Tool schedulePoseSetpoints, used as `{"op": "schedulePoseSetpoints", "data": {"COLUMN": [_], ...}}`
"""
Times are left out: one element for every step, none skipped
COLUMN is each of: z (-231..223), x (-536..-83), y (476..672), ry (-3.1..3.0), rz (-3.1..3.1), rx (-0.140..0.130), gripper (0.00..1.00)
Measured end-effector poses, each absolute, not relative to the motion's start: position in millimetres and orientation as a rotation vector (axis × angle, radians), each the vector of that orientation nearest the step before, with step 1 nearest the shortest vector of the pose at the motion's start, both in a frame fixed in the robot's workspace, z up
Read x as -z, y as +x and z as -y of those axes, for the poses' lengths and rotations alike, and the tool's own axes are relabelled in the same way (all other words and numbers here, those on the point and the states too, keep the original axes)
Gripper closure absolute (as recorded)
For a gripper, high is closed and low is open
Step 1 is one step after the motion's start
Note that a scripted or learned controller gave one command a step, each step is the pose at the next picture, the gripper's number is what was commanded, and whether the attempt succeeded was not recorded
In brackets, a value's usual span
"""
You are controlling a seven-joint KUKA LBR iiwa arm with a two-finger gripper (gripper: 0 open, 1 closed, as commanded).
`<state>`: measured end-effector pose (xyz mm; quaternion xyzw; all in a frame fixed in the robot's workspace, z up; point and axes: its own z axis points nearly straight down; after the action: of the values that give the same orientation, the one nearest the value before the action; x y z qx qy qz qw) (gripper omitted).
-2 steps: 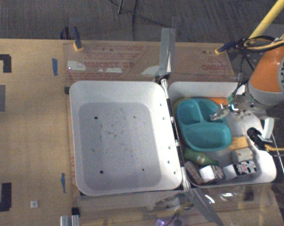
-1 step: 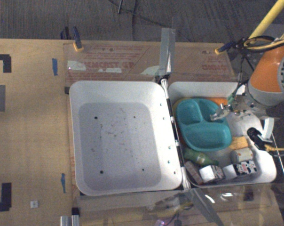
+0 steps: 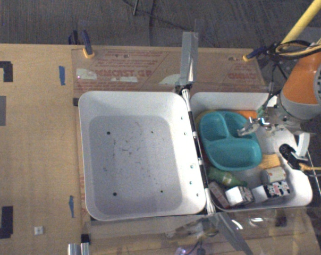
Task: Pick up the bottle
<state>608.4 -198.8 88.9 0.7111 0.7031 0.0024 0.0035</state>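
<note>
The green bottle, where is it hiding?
The green bottle lies in the right bin, near its front, just below the teal divided tray.

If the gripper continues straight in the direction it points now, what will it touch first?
The gripper points toward the left of the view, over the teal divided tray in the right bin. It would probably meet that tray first, though its height above the tray is unclear. The green bottle lies nearer the camera, off this line.
</note>
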Motion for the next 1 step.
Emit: {"op": "schedulePoseSetpoints", "data": {"z": [198.8], "x": [-88.9], "y": [608.4], "ry": [2.229], "rz": [-2.204], "rx": [-0.007], "gripper": [0.00]}}
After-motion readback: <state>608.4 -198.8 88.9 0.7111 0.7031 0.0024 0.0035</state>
